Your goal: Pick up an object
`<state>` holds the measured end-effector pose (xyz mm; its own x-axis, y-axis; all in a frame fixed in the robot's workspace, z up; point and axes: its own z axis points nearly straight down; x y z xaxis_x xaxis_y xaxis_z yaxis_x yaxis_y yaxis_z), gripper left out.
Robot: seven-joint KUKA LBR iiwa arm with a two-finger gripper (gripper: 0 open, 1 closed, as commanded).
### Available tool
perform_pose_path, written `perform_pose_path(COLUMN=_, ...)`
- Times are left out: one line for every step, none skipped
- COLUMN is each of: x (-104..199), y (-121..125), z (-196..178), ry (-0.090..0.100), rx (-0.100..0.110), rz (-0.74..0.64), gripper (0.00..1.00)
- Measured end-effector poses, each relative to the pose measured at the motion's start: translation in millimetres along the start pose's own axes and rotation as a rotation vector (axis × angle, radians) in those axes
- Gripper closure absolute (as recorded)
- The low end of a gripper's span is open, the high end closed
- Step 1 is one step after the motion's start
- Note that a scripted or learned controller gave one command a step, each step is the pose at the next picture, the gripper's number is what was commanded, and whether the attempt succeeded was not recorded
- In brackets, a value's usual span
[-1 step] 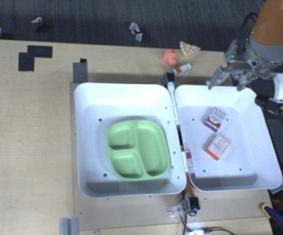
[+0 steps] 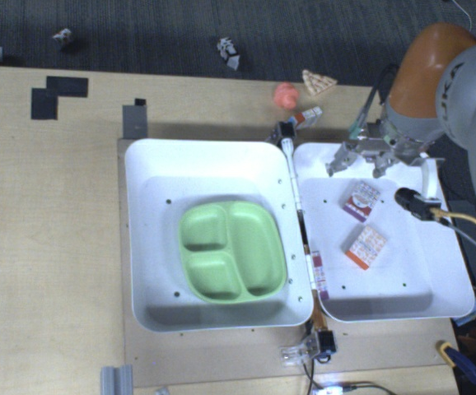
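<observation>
The right bin (image 2: 448,299) serves as landmark. The gripper (image 2: 361,160) hovers over its far edge, fingers spread wide and holding nothing. Near the bin's middle lies an orange-edged packet (image 2: 365,246); just beyond it, toward the gripper, a purple-edged packet (image 2: 361,201). Both look light, flat and probably crushable; pinch gently across the short sides.
</observation>
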<state>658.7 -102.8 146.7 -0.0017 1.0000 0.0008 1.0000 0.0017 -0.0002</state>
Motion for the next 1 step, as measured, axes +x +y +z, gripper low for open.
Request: perform_pose_path(x=9.8, y=-79.5, z=56.5, ry=-0.005, rx=-0.017, rz=-0.001, gripper=0.00)
